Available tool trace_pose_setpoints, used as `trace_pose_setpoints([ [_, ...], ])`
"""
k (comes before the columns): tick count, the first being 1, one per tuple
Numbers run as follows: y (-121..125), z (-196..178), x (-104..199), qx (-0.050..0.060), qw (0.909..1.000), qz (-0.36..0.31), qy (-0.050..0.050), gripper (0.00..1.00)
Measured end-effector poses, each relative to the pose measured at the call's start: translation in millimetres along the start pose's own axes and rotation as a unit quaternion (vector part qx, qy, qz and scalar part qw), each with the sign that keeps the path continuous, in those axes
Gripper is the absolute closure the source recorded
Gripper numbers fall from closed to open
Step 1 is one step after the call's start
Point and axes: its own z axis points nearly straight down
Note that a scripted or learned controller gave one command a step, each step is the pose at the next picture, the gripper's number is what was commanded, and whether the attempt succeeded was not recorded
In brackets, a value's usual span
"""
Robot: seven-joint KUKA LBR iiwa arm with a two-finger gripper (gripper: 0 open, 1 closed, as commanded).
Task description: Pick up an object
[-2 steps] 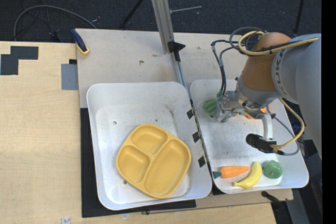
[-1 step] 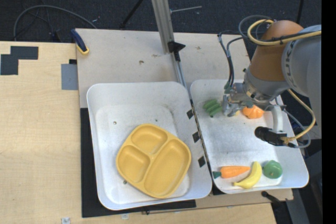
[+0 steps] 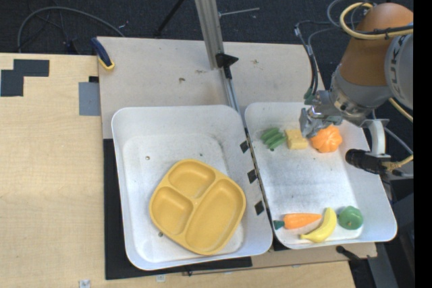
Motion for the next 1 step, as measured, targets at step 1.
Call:
trace_pose_setpoints([
  [1,0.3,-21.8,-1.5,0.001,1.0,-0.001,0.0,1.0],
])
